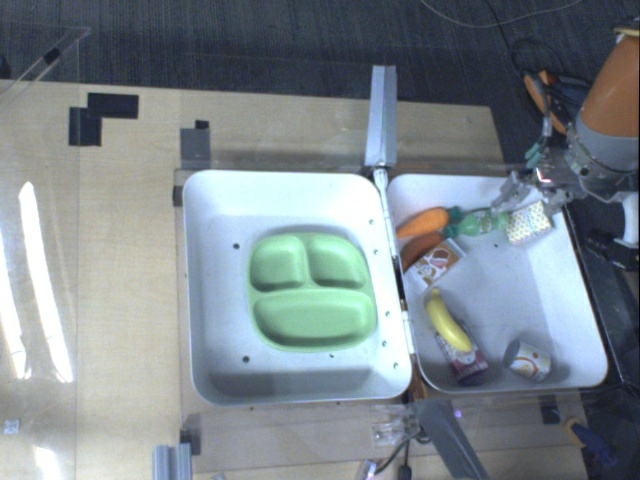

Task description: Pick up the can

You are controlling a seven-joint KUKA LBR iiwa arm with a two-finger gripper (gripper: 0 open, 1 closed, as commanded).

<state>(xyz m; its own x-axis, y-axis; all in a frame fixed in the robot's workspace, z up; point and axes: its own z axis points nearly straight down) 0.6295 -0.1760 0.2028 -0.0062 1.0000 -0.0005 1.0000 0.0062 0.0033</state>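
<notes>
A small can (528, 360) with a grey end and a pale yellow label lies on its side near the front right corner of the right bin (570, 298). My gripper (527, 190) hangs over the bin's back right corner, far from the can. It is just above a white patterned packet (529, 224) and beside the cap end of a green bottle (475, 224). Nothing shows between the gripper's tips.
In the right bin lie a carrot (422, 222), a brown snack pack (434, 262), a banana (448, 324) and a dark maroon container (468, 369) at the banana's front end. The left bin (210, 298) holds a green divided tray (312, 290). A metal post (382, 118) stands between the bins.
</notes>
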